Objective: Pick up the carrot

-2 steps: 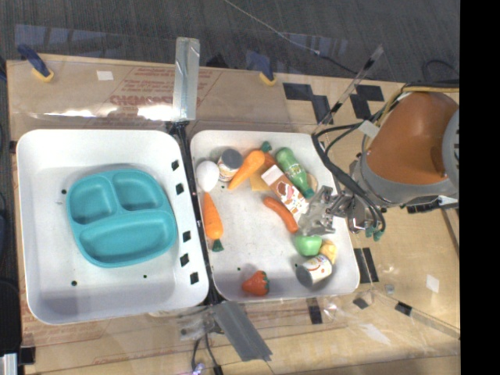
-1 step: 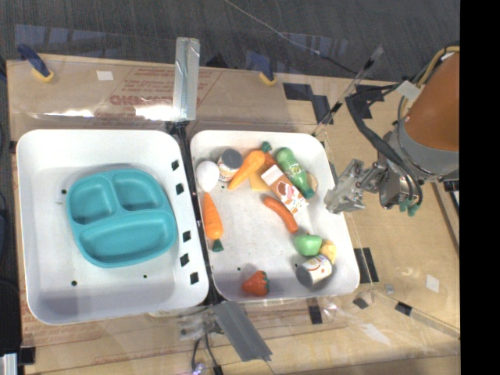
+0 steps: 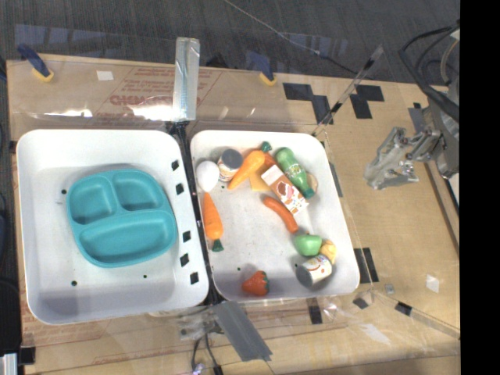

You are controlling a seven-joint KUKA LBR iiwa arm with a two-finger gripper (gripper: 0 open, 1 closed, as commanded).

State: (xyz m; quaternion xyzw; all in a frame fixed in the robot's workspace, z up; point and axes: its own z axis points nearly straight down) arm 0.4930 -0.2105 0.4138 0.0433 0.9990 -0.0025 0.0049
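Brown cardboard covers the bench, and on it two shallow white bins sit side by side. A teal divided plate (image 3: 121, 216) lies in the left bin (image 3: 35, 209). The right bin (image 3: 337, 209) holds a scatter of toy food. The carrot (image 3: 212, 220) lies against that bin's left wall, long axis running toward the camera, green stub at the near end, with bare white floor on its right side. A white egg (image 3: 206, 176) rests just beyond its far end, and a second orange piece (image 3: 250, 169) lies further back, so the two should not be confused. The gripper (image 3: 391, 166) hangs well apart from it, outside the bin to the right, its fingers looking parted with nothing between them. The carrot is probably light, rigid, smooth plastic, liable to slip or roll; a pinch across its thicker middle looks best, though the wall crowds one finger.
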